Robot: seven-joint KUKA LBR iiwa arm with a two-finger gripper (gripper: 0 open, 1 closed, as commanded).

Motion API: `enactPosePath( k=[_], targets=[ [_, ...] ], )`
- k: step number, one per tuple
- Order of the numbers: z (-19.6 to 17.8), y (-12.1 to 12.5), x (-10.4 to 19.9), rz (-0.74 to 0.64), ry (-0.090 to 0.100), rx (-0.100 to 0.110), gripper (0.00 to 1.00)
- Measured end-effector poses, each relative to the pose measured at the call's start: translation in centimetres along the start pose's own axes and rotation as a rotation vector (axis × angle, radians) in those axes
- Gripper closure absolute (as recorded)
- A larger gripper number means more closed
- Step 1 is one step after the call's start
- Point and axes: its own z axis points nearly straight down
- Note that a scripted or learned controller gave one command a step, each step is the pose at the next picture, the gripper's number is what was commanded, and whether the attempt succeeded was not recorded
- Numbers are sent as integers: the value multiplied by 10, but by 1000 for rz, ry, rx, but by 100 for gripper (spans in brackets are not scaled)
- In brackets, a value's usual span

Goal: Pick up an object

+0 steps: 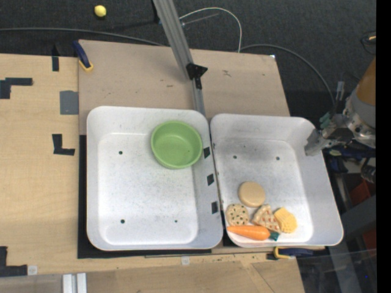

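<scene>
Wooden bench (36,163) fills the left and middle of the frame, carrying two white bins side by side. Nothing is picked up yet, by my reading: the green bowl (176,144) sits in the left bin (110,224), and the small food pieces (259,215) lie clustered in the lower part of the right bin (317,218). At the frame's right edge the claw (324,136) hangs over the right bin's upper rim, apart from everything; how wide it stands I cannot tell, and nothing appears in it. Reaching and grasping remain.
</scene>
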Motion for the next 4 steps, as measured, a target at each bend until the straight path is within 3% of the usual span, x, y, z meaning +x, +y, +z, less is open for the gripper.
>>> enactPosePath(
  k=[3, 4],
  targets=[
    [-7, 15, 144, -6, 4, 5, 100],
    [7, 14, 199, -6, 3, 7, 100]
  ],
)
